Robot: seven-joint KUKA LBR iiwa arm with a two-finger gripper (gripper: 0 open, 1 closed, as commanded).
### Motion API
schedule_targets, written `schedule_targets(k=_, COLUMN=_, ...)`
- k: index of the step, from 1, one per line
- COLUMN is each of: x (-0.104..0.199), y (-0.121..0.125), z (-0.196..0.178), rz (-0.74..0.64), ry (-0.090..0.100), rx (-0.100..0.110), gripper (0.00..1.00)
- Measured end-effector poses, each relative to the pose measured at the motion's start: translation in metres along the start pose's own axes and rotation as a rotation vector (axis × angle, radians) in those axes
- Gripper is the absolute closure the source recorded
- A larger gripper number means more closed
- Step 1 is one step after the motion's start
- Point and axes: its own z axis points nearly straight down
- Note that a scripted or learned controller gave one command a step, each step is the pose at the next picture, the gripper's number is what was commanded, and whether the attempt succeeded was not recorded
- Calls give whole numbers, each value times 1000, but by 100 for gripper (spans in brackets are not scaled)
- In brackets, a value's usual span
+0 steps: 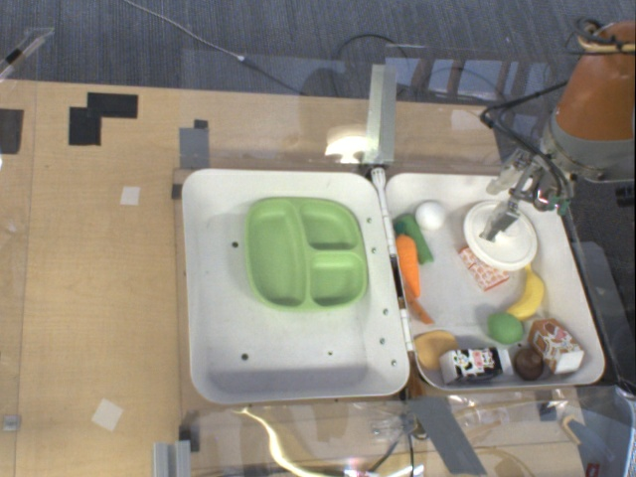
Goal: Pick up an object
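Claw (500, 225): hangs over the right bin (588, 318), low above a round white dish (502, 247); how far it is open cannot be told, nor whether it grips anything. Right bin contents: white dish near the back, white ball (429, 215), carrot (408, 269), red-patterned packet (482, 268), banana (528, 295), lime (505, 328), dark bottle (471, 364), small carton (556, 345). Left bin (214, 356): one pale green divided tray (303, 251), three compartments, lying flat at centre; both bins sit on the wooden surface (89, 296).
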Motion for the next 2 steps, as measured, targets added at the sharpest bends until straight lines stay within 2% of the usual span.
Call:
schedule_targets(k=1, x=38, y=32, z=86, rz=-38, ry=6, rx=0, gripper=0)
schedule_targets(k=2, x=60, y=-34, z=94, rz=33, ry=6, rx=1, gripper=0)
